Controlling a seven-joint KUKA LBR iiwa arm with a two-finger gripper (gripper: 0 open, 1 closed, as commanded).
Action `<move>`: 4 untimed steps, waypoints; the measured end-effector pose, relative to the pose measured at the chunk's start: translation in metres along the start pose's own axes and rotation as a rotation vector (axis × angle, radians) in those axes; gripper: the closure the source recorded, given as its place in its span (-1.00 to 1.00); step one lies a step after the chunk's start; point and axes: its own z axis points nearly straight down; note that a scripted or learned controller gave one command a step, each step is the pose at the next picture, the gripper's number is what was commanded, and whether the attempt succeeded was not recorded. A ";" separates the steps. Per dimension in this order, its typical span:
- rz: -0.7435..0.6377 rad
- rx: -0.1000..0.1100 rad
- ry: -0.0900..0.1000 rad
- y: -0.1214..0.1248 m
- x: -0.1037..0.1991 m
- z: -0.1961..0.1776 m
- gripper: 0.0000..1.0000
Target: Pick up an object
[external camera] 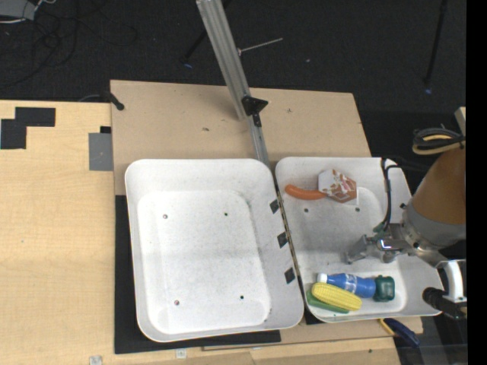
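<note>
Bench, two white bins; objects sit in the right bin point(396, 175).
Gripper point(374, 248) low, fingers spread, holding nothing; blue bottle point(358, 284) just below it, long axis left-right, corn cob point(336, 297) alongside.

We see two white bins, the left bin point(198, 249) and the right bin point(327, 226). In the right one lie a yellow corn point(336, 297), a blue bottle point(358, 284) and an orange carrot point(304, 193). The gripper point(365, 248) hangs above that bin's floor.

The right bin point(293, 204) has open floor in its middle. A corn cob point(335, 297) and a blue bottle point(358, 284) block 6 o'clock; a carrot point(304, 193) and a packet point(338, 185) block 12.
</note>
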 end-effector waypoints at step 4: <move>-0.001 -0.011 -0.004 0.005 -0.005 -0.091 1.00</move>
